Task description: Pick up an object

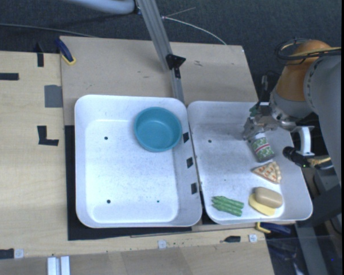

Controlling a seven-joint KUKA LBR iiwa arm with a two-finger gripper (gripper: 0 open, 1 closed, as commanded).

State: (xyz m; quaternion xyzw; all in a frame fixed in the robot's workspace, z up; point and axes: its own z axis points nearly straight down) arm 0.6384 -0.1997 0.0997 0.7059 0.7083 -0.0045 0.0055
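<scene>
My gripper [253, 129] reaches into the right bin [218, 153] from the right, low over its upper right part. Its tip sits at the top end of a small green-labelled can [262, 147] lying on the bin floor, touching or nearly touching it. Below the can lies a pizza slice toy [268, 172]. A yellow-and-tan bun toy [266, 200] rests in the bin's lower right corner, with green bean pods [227, 205] to its left. A blue bowl [157, 129] stands in the upper right of the left bin [103, 171].
A slanted metal pole [160, 36] crosses the top of the bench and ends at the gap between the bins. The grey arm with its orange band [301, 67] fills the right side above the right bin.
</scene>
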